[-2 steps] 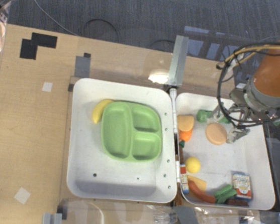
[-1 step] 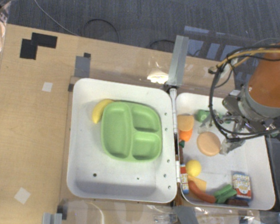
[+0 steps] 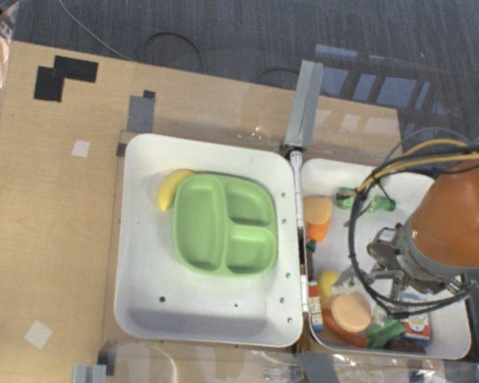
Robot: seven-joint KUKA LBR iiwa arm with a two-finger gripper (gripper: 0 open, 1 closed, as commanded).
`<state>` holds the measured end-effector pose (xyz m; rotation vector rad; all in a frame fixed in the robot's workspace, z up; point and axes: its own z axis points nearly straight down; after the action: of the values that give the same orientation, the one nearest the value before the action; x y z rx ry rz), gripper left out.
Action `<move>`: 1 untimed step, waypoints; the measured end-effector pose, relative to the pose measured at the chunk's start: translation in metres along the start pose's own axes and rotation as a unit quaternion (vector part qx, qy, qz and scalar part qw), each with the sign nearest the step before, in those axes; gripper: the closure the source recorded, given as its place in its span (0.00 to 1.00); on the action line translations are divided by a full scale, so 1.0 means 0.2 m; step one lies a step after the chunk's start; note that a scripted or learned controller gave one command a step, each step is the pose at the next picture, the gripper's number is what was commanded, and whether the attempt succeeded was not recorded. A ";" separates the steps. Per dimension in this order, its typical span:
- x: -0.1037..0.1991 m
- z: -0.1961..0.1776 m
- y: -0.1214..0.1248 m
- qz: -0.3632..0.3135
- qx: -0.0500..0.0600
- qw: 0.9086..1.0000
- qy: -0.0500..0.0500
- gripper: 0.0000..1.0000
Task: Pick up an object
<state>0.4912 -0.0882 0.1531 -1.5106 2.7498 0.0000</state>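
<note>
Orange-banded arm hides its hand; grip cannot be told, right bin half covered.

Divided tray in left bin, banana at its left

Wooden bench bears 2 white bins: left bin, right bin; black patches at far left.

Green divided plate and banana in left bin
</note>
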 end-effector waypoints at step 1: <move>0.40 -0.26 -0.24 -0.109 0.003 0.994 0.001 1.00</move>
<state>0.4885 -0.1825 0.2049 -1.8012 2.5669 -0.0115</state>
